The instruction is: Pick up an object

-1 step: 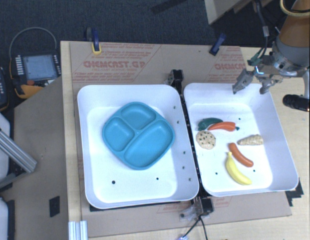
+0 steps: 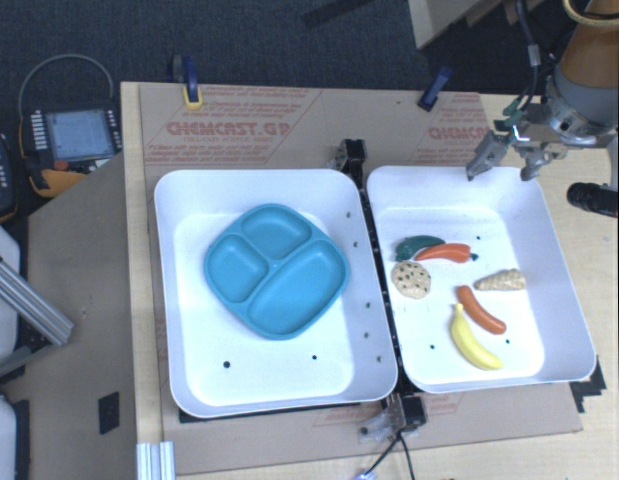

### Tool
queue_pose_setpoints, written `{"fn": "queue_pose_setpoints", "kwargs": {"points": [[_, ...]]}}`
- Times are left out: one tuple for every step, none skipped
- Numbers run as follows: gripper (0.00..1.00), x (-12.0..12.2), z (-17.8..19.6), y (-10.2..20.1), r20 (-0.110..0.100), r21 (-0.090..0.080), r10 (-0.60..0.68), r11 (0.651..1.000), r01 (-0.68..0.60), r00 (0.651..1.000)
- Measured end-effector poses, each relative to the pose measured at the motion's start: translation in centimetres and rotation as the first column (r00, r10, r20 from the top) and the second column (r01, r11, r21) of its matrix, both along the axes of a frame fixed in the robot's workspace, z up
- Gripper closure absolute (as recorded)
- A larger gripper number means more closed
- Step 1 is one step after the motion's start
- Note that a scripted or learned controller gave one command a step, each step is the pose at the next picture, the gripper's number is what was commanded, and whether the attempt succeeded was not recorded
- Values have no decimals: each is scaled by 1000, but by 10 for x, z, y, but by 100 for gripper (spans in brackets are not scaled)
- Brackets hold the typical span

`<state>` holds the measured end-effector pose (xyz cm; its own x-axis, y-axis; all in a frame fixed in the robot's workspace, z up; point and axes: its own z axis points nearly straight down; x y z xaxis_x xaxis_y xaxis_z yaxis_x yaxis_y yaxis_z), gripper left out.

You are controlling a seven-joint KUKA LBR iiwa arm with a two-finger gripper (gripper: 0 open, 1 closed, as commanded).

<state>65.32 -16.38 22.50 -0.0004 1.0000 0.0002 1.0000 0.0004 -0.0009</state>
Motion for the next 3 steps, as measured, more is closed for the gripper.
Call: {"fn": "queue_pose_setpoints", "kwargs": {"points": [[0,-4,-53,10,-4,1,1,1000,-1,1000],[0,-7,-117,8,-6,1,-1,1000,1,1000],[0,-8,-142,9,-4,0,0,1000,0,1000]]}}
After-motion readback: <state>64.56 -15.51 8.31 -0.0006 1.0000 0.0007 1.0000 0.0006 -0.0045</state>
